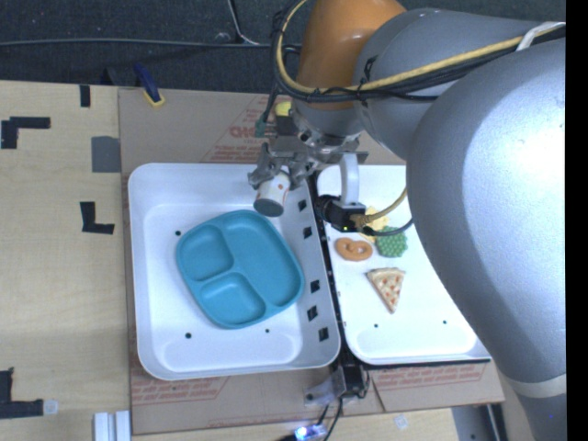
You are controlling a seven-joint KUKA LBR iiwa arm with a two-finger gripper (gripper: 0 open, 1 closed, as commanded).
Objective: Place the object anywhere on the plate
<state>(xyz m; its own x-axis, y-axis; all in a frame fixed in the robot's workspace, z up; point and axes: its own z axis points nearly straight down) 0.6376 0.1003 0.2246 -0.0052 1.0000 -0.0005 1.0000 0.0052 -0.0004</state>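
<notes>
A blue plate [239, 266] with three compartments lies in the left white bin [152, 274]. My gripper [276, 184] hangs over that bin's far right corner, just beyond the plate's far right rim. Its fingers are shut on a small pale grey cylinder [269, 198], which tilts down and to the left with its dark end facing the camera. The cylinder is above the bin floor and apart from the plate.
The right bin [432, 338] holds an orange pretzel-like ring [353, 248], a pizza slice toy [387, 288], a green piece [393, 243] and a yellow piece [374, 218]. The bins' shared wall [317, 274] runs beside the plate. The arm's bulk covers the right side.
</notes>
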